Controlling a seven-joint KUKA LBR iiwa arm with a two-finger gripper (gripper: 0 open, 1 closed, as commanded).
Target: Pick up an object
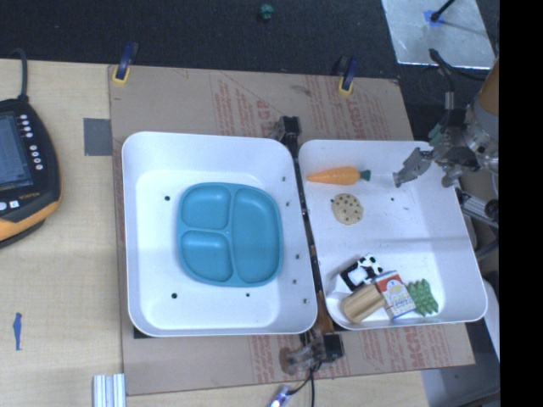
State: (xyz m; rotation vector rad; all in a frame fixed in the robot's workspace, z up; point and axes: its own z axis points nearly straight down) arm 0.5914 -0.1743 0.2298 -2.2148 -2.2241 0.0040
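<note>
- Red print runs across the brown cardboard sheet on the tabletop, too faint to read; the small red-and-white box carries a label I cannot make out.
- The gripper hangs over the far right part of the right bin; its fingers seem slightly parted with nothing between them, though the view is dim there.
- Just left of it lies a carrot, with a cookie nearer.
- The left bin holds a blue divided plate.

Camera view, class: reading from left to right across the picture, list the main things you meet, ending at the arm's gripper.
Handheld controller → blue divided plate → toy carrot → cookie → gripper.
</note>
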